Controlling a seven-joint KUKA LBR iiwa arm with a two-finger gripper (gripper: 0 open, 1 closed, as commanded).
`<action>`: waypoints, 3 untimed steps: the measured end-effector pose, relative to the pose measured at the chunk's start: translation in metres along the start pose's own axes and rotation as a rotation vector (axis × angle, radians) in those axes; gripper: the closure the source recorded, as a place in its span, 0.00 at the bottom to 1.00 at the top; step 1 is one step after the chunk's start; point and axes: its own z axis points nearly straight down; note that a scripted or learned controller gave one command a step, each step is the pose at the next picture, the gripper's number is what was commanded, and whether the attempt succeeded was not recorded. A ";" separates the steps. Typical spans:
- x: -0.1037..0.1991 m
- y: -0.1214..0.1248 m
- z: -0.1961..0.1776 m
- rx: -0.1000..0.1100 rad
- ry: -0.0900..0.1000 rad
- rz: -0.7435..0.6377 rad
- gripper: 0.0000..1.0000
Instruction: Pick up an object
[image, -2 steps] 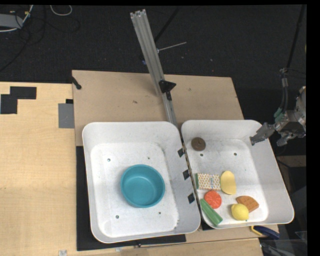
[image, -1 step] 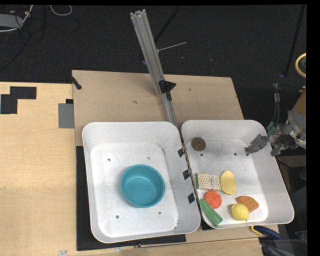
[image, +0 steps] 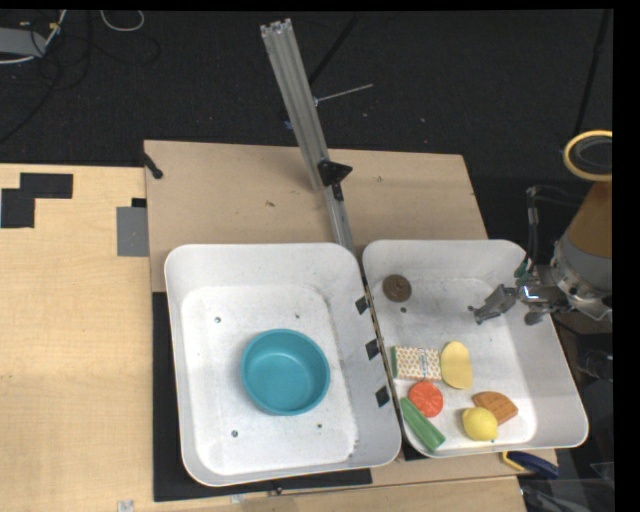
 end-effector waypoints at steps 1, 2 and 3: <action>0.010 -0.002 0.052 0.000 0.000 0.000 0.00; 0.009 -0.001 0.040 -0.004 -0.001 0.001 1.00; 0.002 0.001 -0.020 -0.008 -0.003 0.001 1.00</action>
